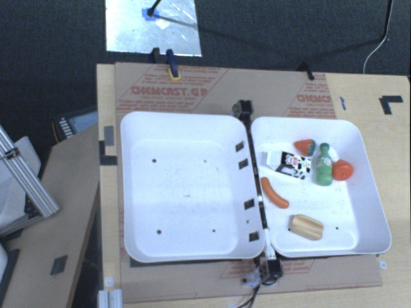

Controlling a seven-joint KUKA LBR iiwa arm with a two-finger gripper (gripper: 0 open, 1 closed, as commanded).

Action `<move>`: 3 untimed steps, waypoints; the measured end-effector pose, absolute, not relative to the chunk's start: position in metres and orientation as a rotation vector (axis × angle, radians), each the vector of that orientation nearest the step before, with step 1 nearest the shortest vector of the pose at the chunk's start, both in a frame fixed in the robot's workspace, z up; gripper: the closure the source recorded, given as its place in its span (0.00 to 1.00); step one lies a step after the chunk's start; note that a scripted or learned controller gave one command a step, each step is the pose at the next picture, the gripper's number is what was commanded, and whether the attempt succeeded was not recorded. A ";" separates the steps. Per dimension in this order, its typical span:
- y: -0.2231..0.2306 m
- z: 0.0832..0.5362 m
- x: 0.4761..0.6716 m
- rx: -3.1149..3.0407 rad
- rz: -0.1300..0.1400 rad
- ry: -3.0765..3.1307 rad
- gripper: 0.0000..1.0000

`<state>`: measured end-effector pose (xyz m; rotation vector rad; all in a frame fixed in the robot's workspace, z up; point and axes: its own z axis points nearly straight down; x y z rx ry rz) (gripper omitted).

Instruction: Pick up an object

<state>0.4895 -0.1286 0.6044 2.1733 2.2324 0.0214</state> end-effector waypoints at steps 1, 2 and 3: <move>-0.129 0.616 0.490 2.167 0.024 2.233 1.00; -0.129 0.627 0.490 2.162 0.027 2.233 1.00; -0.129 0.639 0.490 2.157 0.030 2.233 1.00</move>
